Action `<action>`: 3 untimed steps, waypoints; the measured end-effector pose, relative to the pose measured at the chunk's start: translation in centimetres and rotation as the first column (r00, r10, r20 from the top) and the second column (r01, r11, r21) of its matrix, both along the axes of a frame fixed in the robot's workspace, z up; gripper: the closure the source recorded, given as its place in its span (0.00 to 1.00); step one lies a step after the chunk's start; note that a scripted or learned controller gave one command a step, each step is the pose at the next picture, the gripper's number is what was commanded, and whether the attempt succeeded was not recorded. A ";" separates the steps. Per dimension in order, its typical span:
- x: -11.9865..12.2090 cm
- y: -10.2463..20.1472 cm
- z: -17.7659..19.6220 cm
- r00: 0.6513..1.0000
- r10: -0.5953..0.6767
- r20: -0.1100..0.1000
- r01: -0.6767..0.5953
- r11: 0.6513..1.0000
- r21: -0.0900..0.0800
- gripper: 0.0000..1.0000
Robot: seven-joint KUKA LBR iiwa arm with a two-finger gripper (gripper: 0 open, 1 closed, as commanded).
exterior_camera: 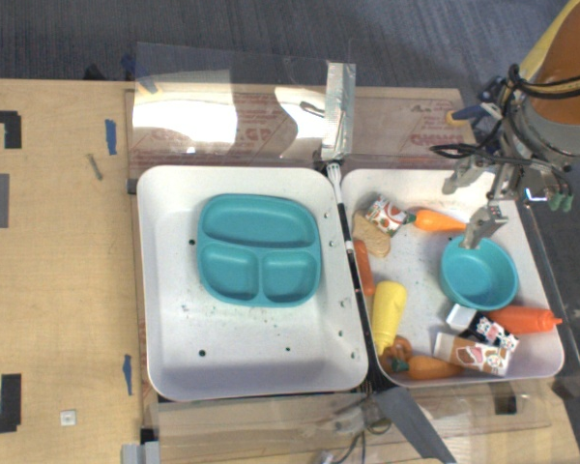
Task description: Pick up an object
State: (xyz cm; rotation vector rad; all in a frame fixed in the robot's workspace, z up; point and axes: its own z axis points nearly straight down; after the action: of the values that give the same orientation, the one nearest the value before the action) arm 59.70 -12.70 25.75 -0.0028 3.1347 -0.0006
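You see the left bin holding a teal divided plate. In the right bin a teal bowl sits among carrots and a yellow bottle — your jaws hang over its far rim; their spread cannot be told.

Tool above teal bowl
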 end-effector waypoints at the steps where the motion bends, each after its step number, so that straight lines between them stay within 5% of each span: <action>1: -5.9 -5.0 -15.2 0.997 -0.080 0.003 0.080 0.997 -0.001 0.00; 2: 0.3 -0.5 -16.7 0.997 -0.070 -0.014 0.070 0.998 -0.003 0.00; 3: -0.2 3.0 -16.6 0.983 -0.183 0.008 0.183 0.983 -0.001 0.00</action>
State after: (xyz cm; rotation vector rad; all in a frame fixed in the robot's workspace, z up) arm 59.45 -9.75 9.12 0.2849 3.1141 -0.0043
